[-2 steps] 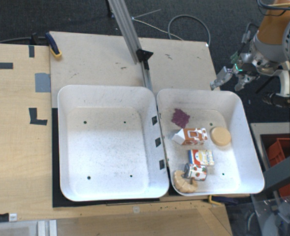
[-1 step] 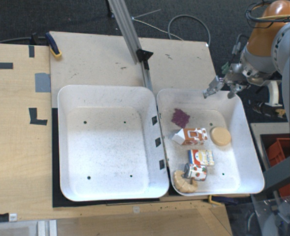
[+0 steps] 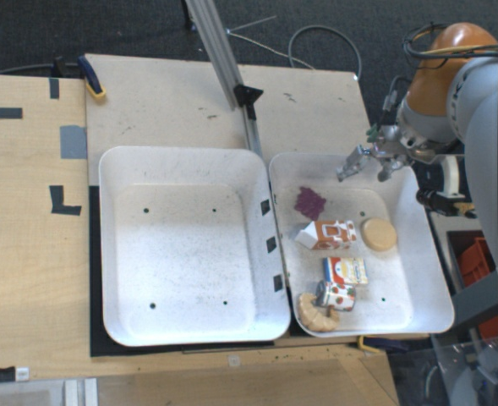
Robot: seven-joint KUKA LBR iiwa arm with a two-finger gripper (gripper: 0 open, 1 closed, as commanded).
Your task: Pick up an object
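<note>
Claw (image 3: 365, 165) spread wide over right bin (image 3: 418, 252); carton (image 3: 326, 235) print unreadable.

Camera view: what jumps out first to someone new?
The cluster of small items in the right bin: a purple piece, a milk carton, a tan round piece and a second carton. The gripper hangs over that bin's far edge, holding nothing visible. The grey arm's orange band stands out at upper right.
</note>
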